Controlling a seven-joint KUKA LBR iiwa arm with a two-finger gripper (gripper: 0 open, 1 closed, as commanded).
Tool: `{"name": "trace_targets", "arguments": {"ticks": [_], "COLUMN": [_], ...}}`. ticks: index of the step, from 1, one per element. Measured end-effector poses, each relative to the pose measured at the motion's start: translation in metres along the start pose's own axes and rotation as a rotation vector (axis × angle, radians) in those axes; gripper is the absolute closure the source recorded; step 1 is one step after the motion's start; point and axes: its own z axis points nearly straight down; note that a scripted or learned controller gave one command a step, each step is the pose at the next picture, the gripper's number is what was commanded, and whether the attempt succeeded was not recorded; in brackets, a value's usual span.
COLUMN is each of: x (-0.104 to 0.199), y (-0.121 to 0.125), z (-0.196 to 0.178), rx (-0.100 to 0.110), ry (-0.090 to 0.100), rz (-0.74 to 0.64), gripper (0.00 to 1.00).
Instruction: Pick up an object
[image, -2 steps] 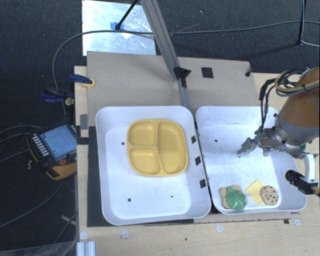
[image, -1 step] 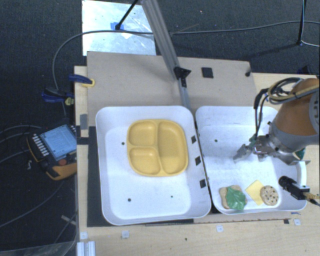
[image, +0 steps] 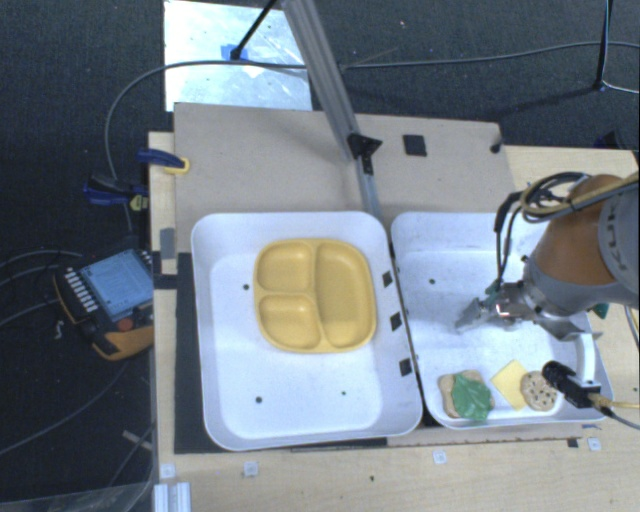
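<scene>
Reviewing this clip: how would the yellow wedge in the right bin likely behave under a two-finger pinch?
The yellow wedge lies flat, so it probably won't roll. It looks thin and low, so fingers may slide over it. Crowded by the brown cookie, it might get nudged rather than lifted.

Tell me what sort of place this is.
Probably a robotics lab test bench, not a kitchen. Two shallow white plastic bins sit on a taped-down cardboard sheet, loose cables trail across the dark carpet, and a grey arm's gripper reaches over toy food pieces beside a yellow divided plate.
</scene>
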Motion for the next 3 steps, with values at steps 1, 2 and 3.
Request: {"name": "trace_targets", "arguments": {"ticks": [1,2,3], "x": [-0.001,-0.012,-0.013], "y": [0.002,0.002,0.002], "z": [-0.013,-0.067,-0.131], "rx": [-0.01,-0.002,-0.003], "ry": [-0.005,-0.002,-0.002], "rz": [0.0,0.002,-0.004], "gripper": [1.0,1.0,1.0]}}
